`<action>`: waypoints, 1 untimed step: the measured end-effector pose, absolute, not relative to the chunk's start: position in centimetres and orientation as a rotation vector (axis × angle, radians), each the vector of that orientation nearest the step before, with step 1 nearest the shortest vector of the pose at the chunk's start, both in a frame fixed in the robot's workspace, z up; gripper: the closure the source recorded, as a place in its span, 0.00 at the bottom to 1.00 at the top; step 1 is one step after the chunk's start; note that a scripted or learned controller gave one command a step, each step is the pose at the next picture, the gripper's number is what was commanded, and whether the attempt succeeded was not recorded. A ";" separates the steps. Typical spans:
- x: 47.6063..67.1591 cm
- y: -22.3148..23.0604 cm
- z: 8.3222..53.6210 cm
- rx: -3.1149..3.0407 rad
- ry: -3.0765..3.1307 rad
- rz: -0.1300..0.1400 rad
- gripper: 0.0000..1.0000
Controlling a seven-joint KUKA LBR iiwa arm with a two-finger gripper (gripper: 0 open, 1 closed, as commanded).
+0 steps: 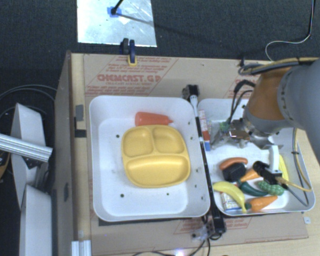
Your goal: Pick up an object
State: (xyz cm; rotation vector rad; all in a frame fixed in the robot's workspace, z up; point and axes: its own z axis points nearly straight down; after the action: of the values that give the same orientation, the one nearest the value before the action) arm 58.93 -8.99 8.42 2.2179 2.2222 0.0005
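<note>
The right bin (216,106) holds a heap of toy food at its near end. In it lie a yellow banana (229,189), an orange carrot (264,201), a green vegetable (272,188), a black block (234,172) and a red-orange sausage (233,162). My gripper (227,134) hangs low over the middle of this bin, just behind the heap, and I see nothing held in it. The grey arm with its orange band (266,97) comes in from the right and hides the bin's far right part.
In the left bin (98,159) a yellow divided plate (155,156) lies with an orange-red carrot-like piece (152,119) behind it. A thin red, white and blue tube (204,129) lies along the right bin's left wall. Cables trail over the right bin's right side.
</note>
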 end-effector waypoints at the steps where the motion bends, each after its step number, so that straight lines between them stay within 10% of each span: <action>1: 53.9 -9.0 8.4 2.220 2.223 0.000 0.00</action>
State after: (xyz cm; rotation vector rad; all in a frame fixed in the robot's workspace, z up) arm 53.94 -9.01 8.40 2.2200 2.2228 -0.0001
